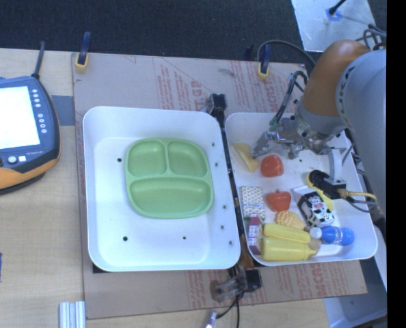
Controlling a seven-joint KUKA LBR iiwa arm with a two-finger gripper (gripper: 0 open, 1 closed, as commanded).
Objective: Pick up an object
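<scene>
Right white bin [367, 248], holding round red plastic tomato [272, 165] with other toy foods, all resting loose; metal two-finger gripper [279, 142] just above the tomato, grasp state cannot be told, nothing seen lifted; pick apparently pending.

Divided plate [169, 178] in left bin [100, 203]

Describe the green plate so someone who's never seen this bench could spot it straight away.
Look at the left white bin. Lying flat near its middle is the green plate, alone there. It is pale green with three compartments, unlike the small toys crowded in the right bin.
</scene>
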